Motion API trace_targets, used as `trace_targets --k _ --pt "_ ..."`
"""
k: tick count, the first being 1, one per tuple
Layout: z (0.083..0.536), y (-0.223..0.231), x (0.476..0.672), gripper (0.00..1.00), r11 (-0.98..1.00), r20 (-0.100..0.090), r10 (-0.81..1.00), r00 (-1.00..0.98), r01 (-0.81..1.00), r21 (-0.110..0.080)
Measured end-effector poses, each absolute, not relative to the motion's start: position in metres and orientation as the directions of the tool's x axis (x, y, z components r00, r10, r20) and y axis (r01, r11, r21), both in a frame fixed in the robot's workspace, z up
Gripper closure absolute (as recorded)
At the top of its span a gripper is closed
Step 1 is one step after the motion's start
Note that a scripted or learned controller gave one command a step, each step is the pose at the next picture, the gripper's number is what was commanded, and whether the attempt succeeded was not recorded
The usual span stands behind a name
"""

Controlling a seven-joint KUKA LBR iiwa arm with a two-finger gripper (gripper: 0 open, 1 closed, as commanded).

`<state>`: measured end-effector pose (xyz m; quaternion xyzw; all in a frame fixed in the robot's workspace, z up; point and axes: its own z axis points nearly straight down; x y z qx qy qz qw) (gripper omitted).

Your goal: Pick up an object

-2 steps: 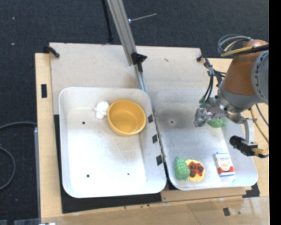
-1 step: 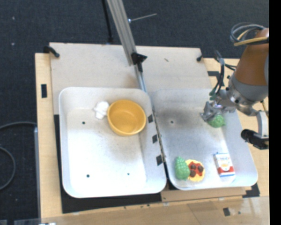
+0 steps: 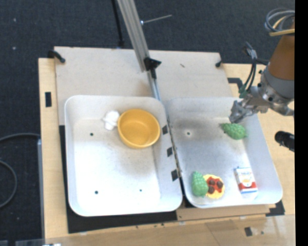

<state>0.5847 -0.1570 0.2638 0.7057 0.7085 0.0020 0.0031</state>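
Poised at the far right of the right bin (image 3: pixel 267 163), the end effector (image 3: pixel 238 115) hangs just above and to the far side of a green leafy toy (image 3: pixel 235 131), and whether its tips are apart or together I cannot tell from this slanted view. Going left to right, the left bin (image 3: pixel 82 152) holds a small white lump (image 3: pixel 111 119) touching a yellow bowl (image 3: pixel 138 128) in its far half. The right bin holds a second green toy (image 3: pixel 198 184) beside a yellow piece with dark red spots (image 3: pixel 213 185) at its near edge, then a small white and red carton (image 3: pixel 245 180) further right. The green leafy toy looks like the likeliest target. The risk, as I judge it, is that the end effector descends off-centre on the toy's far edge, so the lumpy shape gets nudged toward the near side or slips out as the tips close. Nothing else lies near enough to be disturbed.
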Motion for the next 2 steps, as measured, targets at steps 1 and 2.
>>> trace_targets --k 1,2 --pt "0.253 -0.108 0.574 1.00 0.005 -0.001 1.000 -0.005 1.000 0.001" --pt "0.242 -0.058 0.573 1.00 0.005 -0.001 1.000 -0.005 1.000 0.001"
